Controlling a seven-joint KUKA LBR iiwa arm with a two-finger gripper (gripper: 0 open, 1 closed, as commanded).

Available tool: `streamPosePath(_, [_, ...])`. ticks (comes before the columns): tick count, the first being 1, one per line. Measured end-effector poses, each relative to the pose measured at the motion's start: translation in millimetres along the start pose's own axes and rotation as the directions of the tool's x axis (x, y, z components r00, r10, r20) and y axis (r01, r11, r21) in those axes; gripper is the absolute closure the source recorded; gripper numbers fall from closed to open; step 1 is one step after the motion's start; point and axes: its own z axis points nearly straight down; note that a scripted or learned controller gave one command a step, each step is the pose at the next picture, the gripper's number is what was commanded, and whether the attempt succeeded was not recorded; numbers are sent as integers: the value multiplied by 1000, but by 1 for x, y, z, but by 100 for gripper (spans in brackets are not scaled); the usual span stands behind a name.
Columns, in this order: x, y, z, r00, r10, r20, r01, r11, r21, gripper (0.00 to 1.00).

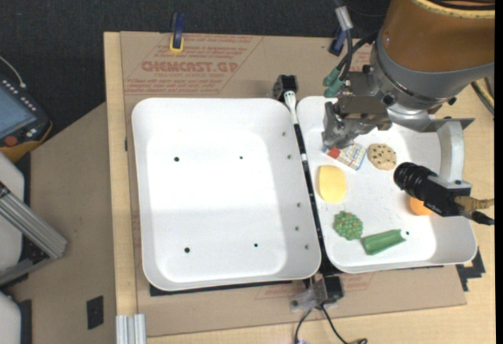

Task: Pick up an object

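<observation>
My gripper point(338, 138) hangs low over the back left part of the right bin point(440, 252). Right beneath and beside its tip lies a small white packet with a red end point(351, 155); whether the gripper touches it I cannot tell. A round brown cookie point(382, 155) rests just right of the packet. In front of the gripper lies a yellow lemon-like piece point(332, 183). Closer to the bin's front are a green broccoli piece point(347, 225) and a green bottle-shaped thing point(383, 241). An orange thing point(420, 206) peeks out at the right, partly hidden.
The left bin point(157, 130) stands beside the right one, their rims meeting along a black divider point(302, 166). Both sit on a brown cardboard sheet point(196, 60). The arm's bulky body point(440, 20) looms over the right bin's back.
</observation>
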Motion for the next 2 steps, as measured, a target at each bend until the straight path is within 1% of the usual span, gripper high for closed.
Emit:
streamPosePath(1, [-63, 0, 44, 1000, 7, 1, -7, 1000, 2, 100])
streamPosePath(2, [-59, 1, 31, 1000, 0, 0, 0, 1000, -6, 100])
